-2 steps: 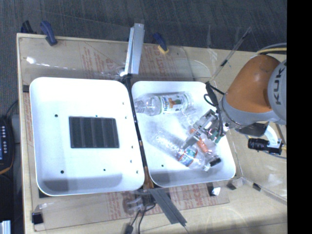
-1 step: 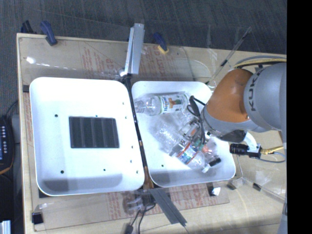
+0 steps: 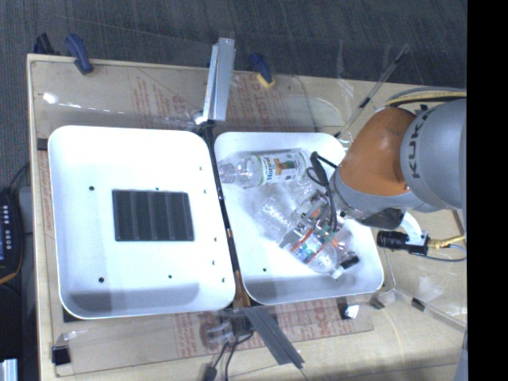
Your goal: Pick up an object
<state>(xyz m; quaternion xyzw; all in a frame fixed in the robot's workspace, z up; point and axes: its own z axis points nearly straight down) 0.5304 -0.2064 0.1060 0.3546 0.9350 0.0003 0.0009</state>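
A clear plastic bottle [image 3: 264, 168] with a pale label lies on its side across the 12 o'clock end of the right bin [image 3: 262, 288], its cap pointing toward 9 o'clock, on a counter [image 3: 119, 82] photographed from above. Toward 5 o'clock from it, more clear plastic items [image 3: 274, 213] sit jumbled near the bin's centre, their outlines hard to separate against the white floor. The grey KUKA arm [image 3: 432, 161], its orange band [image 3: 379, 153] bright at the wrist, enters from 3 o'clock and dips into the bin's 4 o'clock corner, where the hand [image 3: 317, 236] sits low among the transparent pieces, well apart from the bottle. Whether the hand is clenched or released cannot be told; wiring and clear plastic crowd around it. The left bin [image 3: 79, 276] holds a dark ribbed rectangular panel [image 3: 152, 215] at its centre. Blue clamps [image 3: 78, 52] grip the counter's 12 o'clock edge.
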